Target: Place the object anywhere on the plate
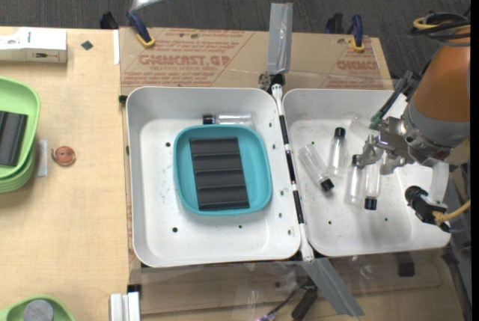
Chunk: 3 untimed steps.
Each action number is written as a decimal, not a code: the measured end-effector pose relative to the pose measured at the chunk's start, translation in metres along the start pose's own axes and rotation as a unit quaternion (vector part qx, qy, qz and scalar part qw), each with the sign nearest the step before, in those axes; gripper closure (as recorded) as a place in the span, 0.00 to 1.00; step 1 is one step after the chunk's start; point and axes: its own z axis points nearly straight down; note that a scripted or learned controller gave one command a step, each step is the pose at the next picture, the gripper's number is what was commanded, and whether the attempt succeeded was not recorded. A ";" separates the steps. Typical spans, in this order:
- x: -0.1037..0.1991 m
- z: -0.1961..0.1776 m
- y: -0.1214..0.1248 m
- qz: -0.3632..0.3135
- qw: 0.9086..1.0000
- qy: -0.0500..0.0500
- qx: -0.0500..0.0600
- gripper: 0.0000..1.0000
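so far nothing from the task looks finished. the teal plate (185,185) sits in the left bin (150,237), and on it lies a dark ridged insert (218,173); no vial rests on the plate itself. one clear vial with a black cap (227,119) lies just beyond the plate's far rim, on the bin floor, touching or nearly touching the rim.

the other vials are in the right bin (337,233): one tilted vial (315,168) near the divider, an upright-lying one (337,147) beside it, and a pair (363,186) just under the arm. the gripper (374,151) hangs low over this pair, near the far right of the bin. whether it is clenched on anything cannot be told from this slant view, since the metal parts and the clear glass blur together.

judging by this, the work is at the pick stage: an object has yet to be lifted clear, carried over the divider and set down on the plate. clear, round vials may roll or slip, so the grasp looks like the doubtful part.
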 end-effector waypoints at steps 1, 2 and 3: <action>0.048 -0.027 -0.041 -0.073 0.997 0.000 0.000 1.00; 0.136 -0.006 -0.061 -0.100 0.995 -0.001 0.000 1.00; 0.136 -0.006 -0.061 -0.100 0.995 -0.001 0.000 0.00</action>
